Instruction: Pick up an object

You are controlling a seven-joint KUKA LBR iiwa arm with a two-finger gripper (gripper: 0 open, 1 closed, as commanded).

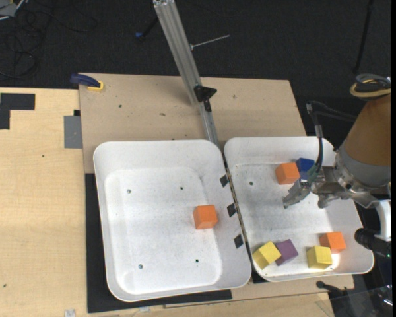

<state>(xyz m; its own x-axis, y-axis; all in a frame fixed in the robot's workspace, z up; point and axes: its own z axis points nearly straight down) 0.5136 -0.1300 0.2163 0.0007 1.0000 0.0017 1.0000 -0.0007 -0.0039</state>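
No text, label, brand, number or sign can be read anywhere here. The blocks in the bins (pixel 119 177) have plain coloured faces, the bench (pixel 251 104) is bare wood, and the arm (pixel 373 137) carries no legible marking.

Bench (pixel 185 107) w/ two white bins (pixel 115 177)

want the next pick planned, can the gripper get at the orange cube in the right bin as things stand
Probably yes. The gripper hangs in the right bin just beside that orange cube, whose top is bare; only the blue block touching its far side might crowd a finger.
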